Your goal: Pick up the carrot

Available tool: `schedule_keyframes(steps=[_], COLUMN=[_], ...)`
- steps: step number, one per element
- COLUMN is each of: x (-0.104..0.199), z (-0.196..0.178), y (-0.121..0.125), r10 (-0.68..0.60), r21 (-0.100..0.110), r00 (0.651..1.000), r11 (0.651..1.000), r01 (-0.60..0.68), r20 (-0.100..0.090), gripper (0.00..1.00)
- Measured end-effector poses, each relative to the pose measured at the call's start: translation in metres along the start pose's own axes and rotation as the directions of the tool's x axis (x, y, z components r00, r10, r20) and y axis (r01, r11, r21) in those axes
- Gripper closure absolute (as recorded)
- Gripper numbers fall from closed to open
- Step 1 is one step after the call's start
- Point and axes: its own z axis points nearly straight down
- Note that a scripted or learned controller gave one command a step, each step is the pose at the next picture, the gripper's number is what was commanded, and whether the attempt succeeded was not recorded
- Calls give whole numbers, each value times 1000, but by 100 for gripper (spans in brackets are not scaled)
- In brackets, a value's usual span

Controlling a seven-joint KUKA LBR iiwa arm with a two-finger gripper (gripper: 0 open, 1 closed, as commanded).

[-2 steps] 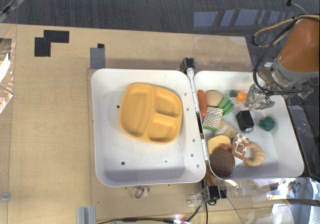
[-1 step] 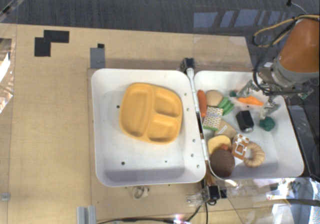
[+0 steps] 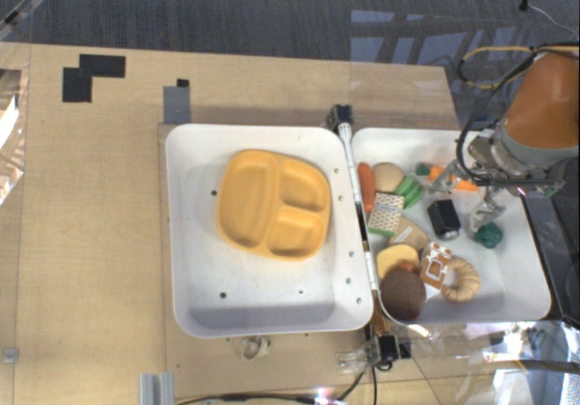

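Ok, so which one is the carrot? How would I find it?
Look in the right bin, along the wall next to the left bin. The carrot lies there, lengthwise against that wall. It is a long orange-red stick, thinner than the round things beside it.

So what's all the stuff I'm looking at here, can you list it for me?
white bins: two, white, side by side on the bench
divided plate: one, yellow, in the left bin
carrot: one, orange, right bin, along its left wall
checkered block: one, green and white, beside the carrot
green pieces: a few, green, upper middle of right bin
black block: one, black, middle of right bin
teal piece: one, teal, below the gripper
brown ball: one, dark brown, right bin's lower left
pretzel-like ring: one, tan, right of the ball
arm: one, grey and orange, from the right
gripper: one, metal, over the right bin
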Motion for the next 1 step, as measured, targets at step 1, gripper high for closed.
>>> schedule_keyframes(steps=[1], x=[7], z=[1], y=[8], r10=[17], r21=[-3], r00=[1000], r11=[1000], r01=[-17], r20=[-1], gripper=[0])
